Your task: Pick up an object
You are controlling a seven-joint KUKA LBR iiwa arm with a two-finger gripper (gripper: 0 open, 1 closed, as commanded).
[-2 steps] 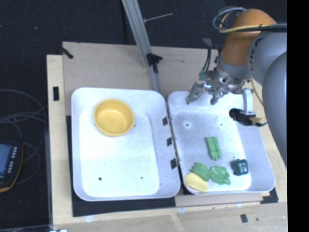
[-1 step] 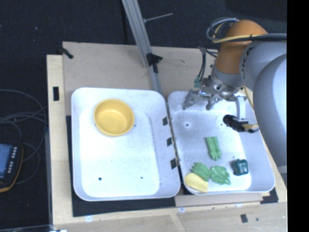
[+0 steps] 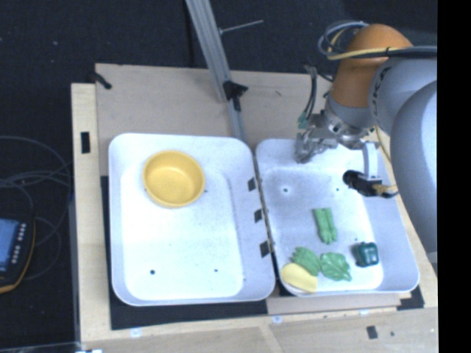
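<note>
Green toy point(image 3: 324, 225) lies in the right bin point(image 3: 390, 230); pincer point(image 3: 307, 150) hangs well apart from it, its grip unreadable.

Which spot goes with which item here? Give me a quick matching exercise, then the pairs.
Things:
1. yellow bowl
2. dark teal block
3. long green piece
4. pale yellow piece

Places:
A. right bin, front left corner
B. left bin, far half
C. right bin, near its right wall
D. right bin, about the middle

Pairs: 1-B, 2-C, 3-D, 4-A
</note>
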